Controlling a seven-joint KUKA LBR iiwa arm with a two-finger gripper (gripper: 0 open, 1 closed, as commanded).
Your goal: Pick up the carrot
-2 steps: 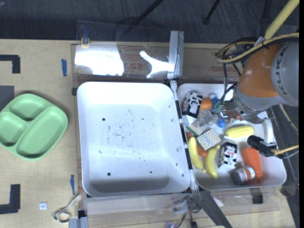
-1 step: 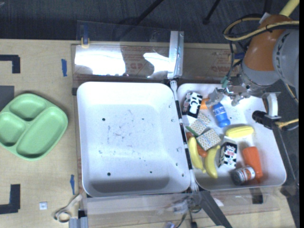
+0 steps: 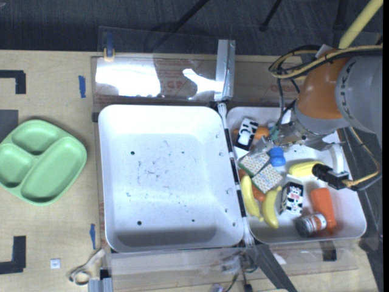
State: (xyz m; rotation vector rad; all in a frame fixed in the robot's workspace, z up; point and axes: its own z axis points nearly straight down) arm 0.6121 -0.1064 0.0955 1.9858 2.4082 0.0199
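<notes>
The right bin [image 3: 355, 224] holds a heap of small items. An orange piece that looks like the carrot [image 3: 261, 132] lies near the bin's back left, beside a black-and-white pack [image 3: 246, 132]. More orange [image 3: 259, 194] peeks out from under a speckled sponge [image 3: 267, 176], and I cannot tell which piece is the carrot. My gripper [image 3: 279, 136] hangs low over the bin's back middle, just right of the upper orange piece and above a blue cap [image 3: 277, 159]. The grey arm and its orange band [image 3: 319, 93] hide the gripper's tip.
The left bin [image 3: 164, 169] sits next to the right one. Two bananas [image 3: 261, 202], a yellow item [image 3: 304, 168], an orange bottle [image 3: 323, 204], a small carton [image 3: 293, 198] and a second sponge [image 3: 254, 161] crowd the right bin. A green divided plate [image 3: 41, 160] lies far left. Cables loop behind the arm.
</notes>
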